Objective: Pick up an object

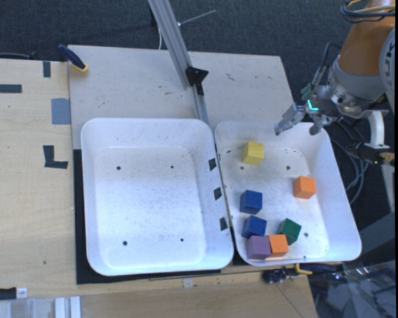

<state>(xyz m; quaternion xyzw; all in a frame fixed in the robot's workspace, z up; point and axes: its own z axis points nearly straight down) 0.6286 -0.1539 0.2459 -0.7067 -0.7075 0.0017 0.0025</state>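
The gripper [300, 121], fingers spread and holding nothing, hovers over the right bin [338, 197]'s far rim; below it lie a yellow cube [254, 153], orange cube [304, 187] and more blocks.

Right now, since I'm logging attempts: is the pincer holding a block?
No. The pincer hangs over the right bin's far rim with nothing between its fingers, and the yellow block lies in that bin.
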